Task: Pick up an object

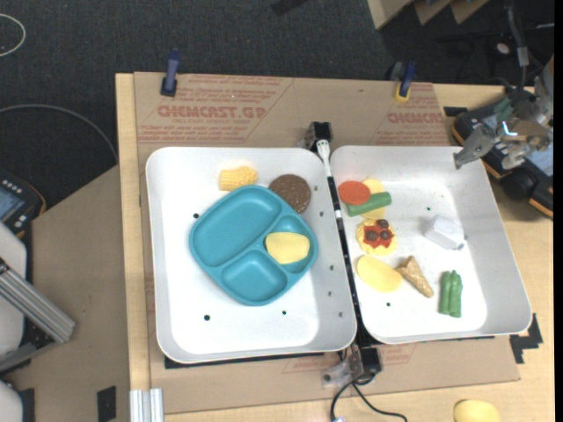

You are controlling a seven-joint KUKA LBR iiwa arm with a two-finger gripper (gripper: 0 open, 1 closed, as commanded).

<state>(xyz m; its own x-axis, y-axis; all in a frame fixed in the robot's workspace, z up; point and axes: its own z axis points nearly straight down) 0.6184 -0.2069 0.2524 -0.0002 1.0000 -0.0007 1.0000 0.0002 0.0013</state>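
Observation:
My gripper [482, 141] hangs over the far right rim of the right bin [493, 323], above and apart from everything in it. That bin holds a red slice [354, 192] on a green stick [371, 204], a yellow piece with red berries [377, 234], a yellow lemon-like piece [378, 274], a tan cone [417, 277], a green bunch [450, 293] and a white block [442, 232]. In the left bin [176, 306], a blue divided plate [249, 246] carries a yellow piece [288, 247]. A corn cob [237, 178] and a brown disc [291, 192] lie behind the plate.
Both bins rest on a cardboard sheet [220, 108] held by blue clamps [170, 73] at the back. A yellow object [475, 410] lies off the bench at the bottom right. Bare floor shows in the right bin's far right corner.

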